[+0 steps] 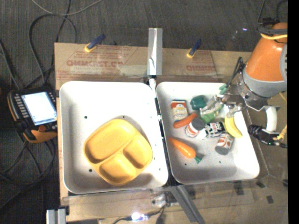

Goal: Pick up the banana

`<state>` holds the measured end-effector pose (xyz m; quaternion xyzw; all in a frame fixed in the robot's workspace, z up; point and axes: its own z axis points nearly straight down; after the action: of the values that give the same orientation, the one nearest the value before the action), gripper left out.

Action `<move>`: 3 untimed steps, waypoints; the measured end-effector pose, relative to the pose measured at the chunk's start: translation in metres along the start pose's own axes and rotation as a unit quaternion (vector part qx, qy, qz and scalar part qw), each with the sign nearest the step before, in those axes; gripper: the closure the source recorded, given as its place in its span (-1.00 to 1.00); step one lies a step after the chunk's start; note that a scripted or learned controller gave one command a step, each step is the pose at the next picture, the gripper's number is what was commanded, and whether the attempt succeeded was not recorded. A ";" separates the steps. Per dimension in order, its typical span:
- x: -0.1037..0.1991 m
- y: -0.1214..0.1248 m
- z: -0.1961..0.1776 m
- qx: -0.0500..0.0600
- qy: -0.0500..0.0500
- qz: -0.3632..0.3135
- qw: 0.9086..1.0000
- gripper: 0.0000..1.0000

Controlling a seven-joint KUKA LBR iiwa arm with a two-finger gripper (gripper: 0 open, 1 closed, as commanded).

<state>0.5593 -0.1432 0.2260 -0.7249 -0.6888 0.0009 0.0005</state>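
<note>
The banana point(233, 125) is yellow and lies near the right wall of the right bin point(243, 168), pointing roughly up and down. My gripper point(226, 104) hangs just above the banana's upper end, under the grey and orange arm point(266, 69) that reaches in from the right. The gripper's lower part blends into the clutter beneath it. I cannot make out whether it touches the banana.
The right bin also holds a small orange-labelled carton point(179, 108), a green item point(200, 101), two carrots point(185, 120) point(183, 148), two cans point(192, 129) point(224, 143) and a black-and-white item point(214, 129). A yellow divided plate point(119, 150) lies in the left bin point(74, 101).
</note>
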 end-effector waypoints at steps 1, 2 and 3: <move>-0.054 0.012 0.069 0.001 0.001 0.063 0.998 -1.00; -0.063 0.021 0.085 0.000 0.001 0.069 0.998 -1.00; -0.064 0.023 0.132 -0.002 0.001 0.002 1.000 -1.00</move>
<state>0.5790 -0.2083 0.0943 -0.7261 -0.6876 -0.0012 0.0000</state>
